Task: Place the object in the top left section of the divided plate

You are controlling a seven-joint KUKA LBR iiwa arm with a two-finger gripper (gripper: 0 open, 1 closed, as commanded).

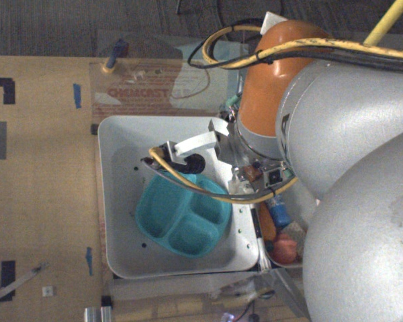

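**Item 1: target.** The divided plate (183,221), teal, lies askew in the white bin (117,180). All its wells are bare. The largest well lies up and left of the plate's centre. Two smaller wells lie right of and below that centre.

**Item 2: gripper.** The gripper (247,177) hangs just beyond the plate's upper right rim, beneath the orange band of the arm (336,133). Wrist hardware masks its tip, so I cannot tell whether the jaws are spread or pressed together. No object is seen between them.

**Item 3: the task's thing.** Which object is meant is uncertain. The candidates lie right of the plate, past the bin wall:
- a blue item (280,213);
- an orange item (266,224) touching or just beside the blue one;
- a reddish round item (287,249) lower down.

None of them is on the plate.

**Item 4: recommendation (judgement).** The placement is not yet done, and a secure hold is unconfirmed.
- Verify the grasp before any travel.
- Carry the object leftward over the plate's centre, high enough to clear the near rim and the dividers.
- Stop over the middle of the upper left well, away from its ridges.
- Lower close to the well floor before releasing. A round object dropped from height is likely to roll over a divider into a neighbouring well.
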